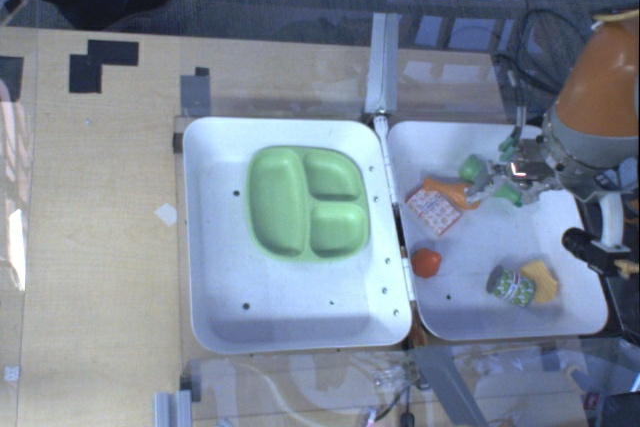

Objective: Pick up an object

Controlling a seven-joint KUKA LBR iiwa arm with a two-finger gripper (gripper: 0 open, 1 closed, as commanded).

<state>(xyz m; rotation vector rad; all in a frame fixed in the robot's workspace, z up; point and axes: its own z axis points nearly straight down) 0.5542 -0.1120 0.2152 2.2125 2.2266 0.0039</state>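
- Over the right bin's [590, 320] far edge, the gripper [500, 177] hangs above green pieces [472, 165]; whether its fingers are released or clenched, I cannot tell.
- Near that bin's left edge lie an orange packet [437, 204] and a red ball [426, 262].
- Toward its near right corner rest a green can [511, 286] and a yellow block [542, 278], touching.
- Left bin [215, 315]: a green divided tray [306, 202] at its centre.
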